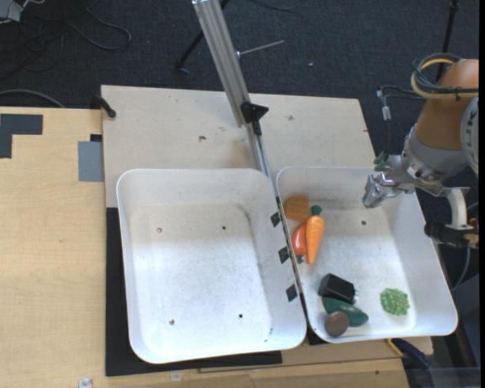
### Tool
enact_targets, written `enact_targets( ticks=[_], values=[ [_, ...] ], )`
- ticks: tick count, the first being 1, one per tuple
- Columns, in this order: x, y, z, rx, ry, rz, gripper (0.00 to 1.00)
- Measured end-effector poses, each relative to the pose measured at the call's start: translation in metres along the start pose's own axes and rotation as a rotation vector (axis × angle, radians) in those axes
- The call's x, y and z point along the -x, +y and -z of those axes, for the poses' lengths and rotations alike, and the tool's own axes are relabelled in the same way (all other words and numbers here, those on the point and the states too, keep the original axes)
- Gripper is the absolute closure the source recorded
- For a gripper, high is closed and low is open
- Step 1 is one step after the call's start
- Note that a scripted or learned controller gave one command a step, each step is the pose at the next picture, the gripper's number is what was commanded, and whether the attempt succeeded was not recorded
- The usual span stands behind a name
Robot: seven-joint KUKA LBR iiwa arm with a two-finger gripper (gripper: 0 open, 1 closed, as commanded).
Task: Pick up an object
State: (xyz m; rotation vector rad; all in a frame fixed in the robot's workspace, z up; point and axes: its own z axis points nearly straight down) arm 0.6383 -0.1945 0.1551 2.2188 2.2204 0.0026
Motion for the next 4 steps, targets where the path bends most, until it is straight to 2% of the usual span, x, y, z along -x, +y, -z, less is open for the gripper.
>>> enact_targets(
  ticks=[2, 4],
  values=[
    [-0.003, 0.008, 0.115, 0.002, -0.001, 0.001, 1.0],
    [-0.102, -0.014, 0.122, -0.006, 0.003, 0.003, 1.0]
  ],
)
